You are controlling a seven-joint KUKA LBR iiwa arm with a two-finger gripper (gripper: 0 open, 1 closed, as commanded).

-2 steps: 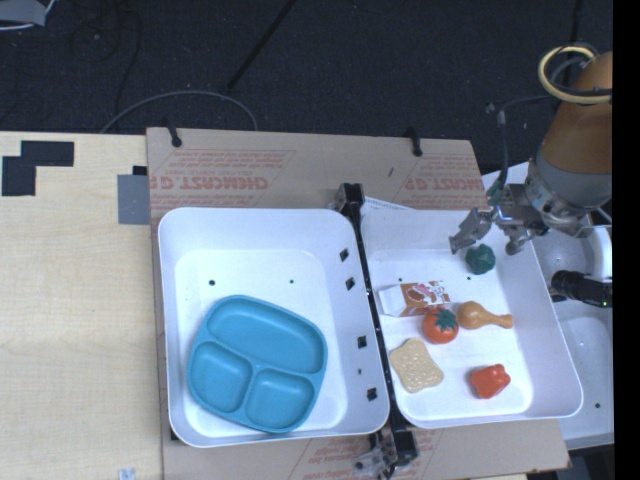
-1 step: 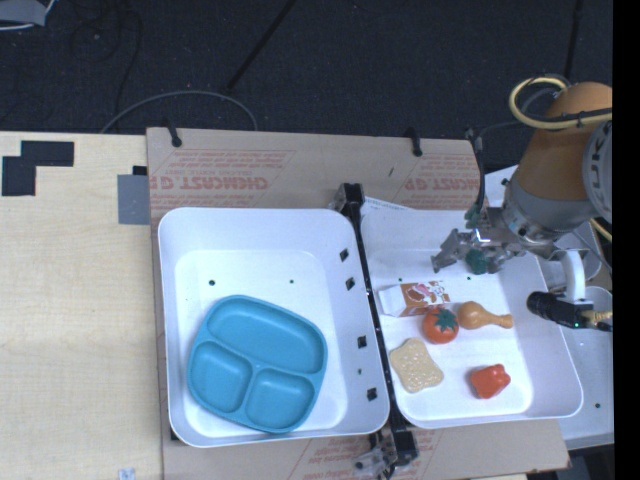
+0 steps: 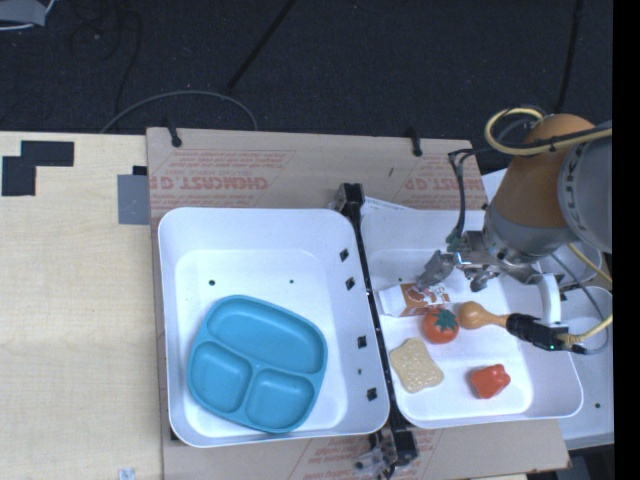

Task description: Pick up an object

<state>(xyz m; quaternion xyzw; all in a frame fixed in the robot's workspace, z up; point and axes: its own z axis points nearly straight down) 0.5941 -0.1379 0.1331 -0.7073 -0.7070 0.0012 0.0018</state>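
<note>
The right bin (image 3: 560,400) holds a red tomato (image 3: 440,326), a tan slice of bread (image 3: 416,364), a red pepper-like piece (image 3: 489,380), an orange-tan gourd shape (image 3: 480,316) and a small printed packet (image 3: 419,295). My gripper (image 3: 446,268) hangs low over the back of this bin, just above the packet and behind the tomato. Nothing shows between its fingers. The grey arm with its orange band (image 3: 545,173) comes in from the right.
The left bin (image 3: 200,243) carries a blue divided plate (image 3: 258,364). A black divider (image 3: 362,298) runs between the two bins. Cardboard lies under the bins, with a wooden bench to the left. Cables trail beside the arm at the right.
</note>
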